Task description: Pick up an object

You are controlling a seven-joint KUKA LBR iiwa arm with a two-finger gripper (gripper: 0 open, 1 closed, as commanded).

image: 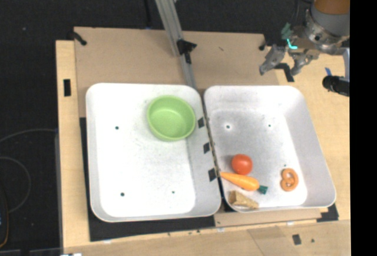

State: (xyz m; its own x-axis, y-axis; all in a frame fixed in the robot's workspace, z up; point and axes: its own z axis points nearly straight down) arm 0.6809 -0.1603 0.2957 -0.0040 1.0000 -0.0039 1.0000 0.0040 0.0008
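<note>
In the right bin point(294, 107), your pickable objects cluster near the front: a red tomato point(241, 163), an orange carrot point(240, 180) just below it and nearly touching, a tan wedge point(242, 200) by the front rim, and a small pretzel point(288, 179) off to the right. In the left bin point(118, 160) sits a green bowl point(171, 118). Your gripper point(284, 65) hangs beyond the right bin's far edge, its jaws spread apart with nothing between them.
</note>
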